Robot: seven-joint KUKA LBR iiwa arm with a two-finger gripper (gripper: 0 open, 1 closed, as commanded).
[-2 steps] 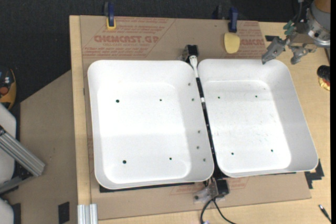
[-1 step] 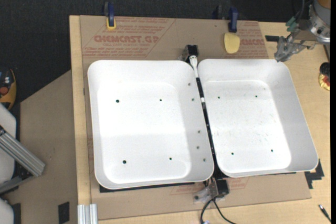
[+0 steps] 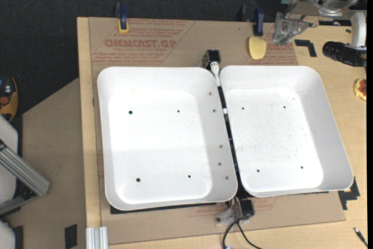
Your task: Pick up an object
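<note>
A: The gripper (image 3: 284, 33) hangs over the bench's far edge, just beyond the right bin's far rim. It points down at the board. Whether it is wide or narrow I cannot tell; the tips blur together against the cardboard.

B: And nothing in it?

A: Nothing I can see between the tips. The one loose thing worth taking is the small pale yellow object (image 3: 257, 47), lying on the bare board just beyond the right bin's (image 3: 326, 125) far-left corner, beside the blue clamp (image 3: 259, 21) at the board's far edge. The gripper is just to its right, near it but apart from it.

B: So the step in hand is lining up over it.

A: That is my reading. To do it well, the arm should shift left until the object sits squarely under the tips, then come straight down. The object looks rounded and low, so I'd guess it could slide or squirt out if caught off-centre.

B: Any hazards around it?

A: The clamp stands close on its far side, and the bin's rim on its near side. Closing across the object's narrower width, clear of both, seems safest.

B: And the left bin (image 3: 111, 125)?

A: White, side by side with the right one, well apart from the object.
</note>
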